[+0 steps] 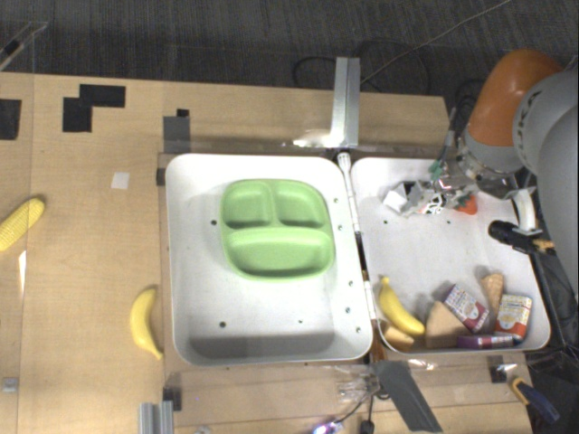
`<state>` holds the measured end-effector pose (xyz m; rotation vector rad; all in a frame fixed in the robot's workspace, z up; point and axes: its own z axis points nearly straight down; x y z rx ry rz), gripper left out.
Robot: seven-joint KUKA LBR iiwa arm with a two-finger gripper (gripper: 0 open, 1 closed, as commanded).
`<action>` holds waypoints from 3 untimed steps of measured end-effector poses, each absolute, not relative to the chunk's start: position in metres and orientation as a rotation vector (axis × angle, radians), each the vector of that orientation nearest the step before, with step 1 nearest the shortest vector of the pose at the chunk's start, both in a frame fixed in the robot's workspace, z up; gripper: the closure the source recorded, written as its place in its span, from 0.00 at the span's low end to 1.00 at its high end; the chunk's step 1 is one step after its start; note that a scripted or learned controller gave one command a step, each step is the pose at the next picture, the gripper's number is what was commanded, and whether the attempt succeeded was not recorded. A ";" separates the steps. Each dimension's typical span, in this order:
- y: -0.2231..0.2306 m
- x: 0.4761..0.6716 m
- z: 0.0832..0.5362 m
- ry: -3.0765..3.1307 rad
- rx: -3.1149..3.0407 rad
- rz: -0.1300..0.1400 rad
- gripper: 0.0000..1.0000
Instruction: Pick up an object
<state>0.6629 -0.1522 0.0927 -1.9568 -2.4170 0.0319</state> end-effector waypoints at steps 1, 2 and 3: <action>-0.136 0.665 0.100 -2.362 -2.043 0.019 0.00; -0.134 0.664 0.110 -2.363 -2.027 0.026 1.00; -0.069 0.657 0.187 -2.275 -2.173 -0.008 1.00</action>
